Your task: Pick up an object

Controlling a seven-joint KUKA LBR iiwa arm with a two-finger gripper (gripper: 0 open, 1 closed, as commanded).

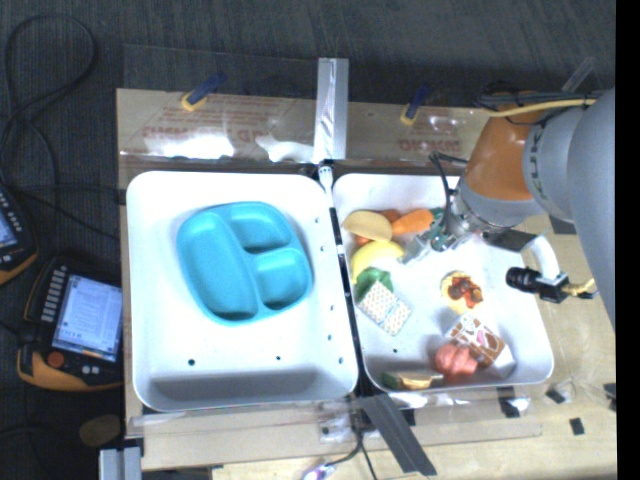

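Observation:
My gripper reaches down into the right bin near its back left. Its tip is right beside an orange carrot-like piece and a pale yellow piece. Just left of the tip lies a yellow lemon-like piece, with a green piece beneath it. No object shows between the gripper's tips.
The right bin also holds a white checked packet, a small round pastry, a red and white box, a red fruit and a yellow-green piece. In the left bin sits a blue divided tray.

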